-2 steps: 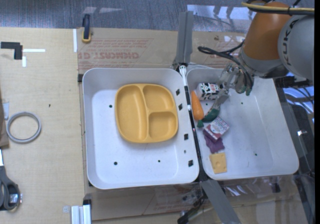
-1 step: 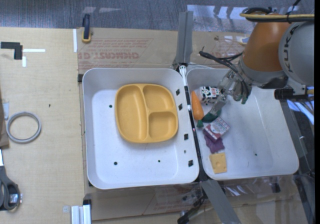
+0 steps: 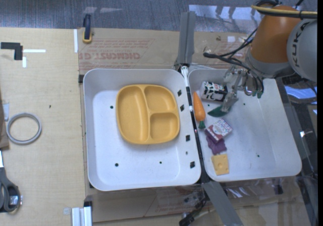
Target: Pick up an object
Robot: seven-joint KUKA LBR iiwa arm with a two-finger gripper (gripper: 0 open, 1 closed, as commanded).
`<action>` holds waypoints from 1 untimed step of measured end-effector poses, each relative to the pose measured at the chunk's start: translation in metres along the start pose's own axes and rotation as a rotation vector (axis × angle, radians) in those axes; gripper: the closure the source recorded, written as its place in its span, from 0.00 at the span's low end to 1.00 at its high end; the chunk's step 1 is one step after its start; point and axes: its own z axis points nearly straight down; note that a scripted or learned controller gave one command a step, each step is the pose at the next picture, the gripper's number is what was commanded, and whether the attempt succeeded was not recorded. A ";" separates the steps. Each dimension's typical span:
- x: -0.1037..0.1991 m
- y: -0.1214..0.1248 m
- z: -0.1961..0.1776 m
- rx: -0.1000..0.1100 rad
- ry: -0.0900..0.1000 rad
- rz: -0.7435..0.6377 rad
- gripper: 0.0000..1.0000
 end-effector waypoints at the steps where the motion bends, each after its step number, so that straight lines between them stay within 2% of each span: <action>1: 0.021 0.027 0.000 0.006 -0.002 0.248 0.00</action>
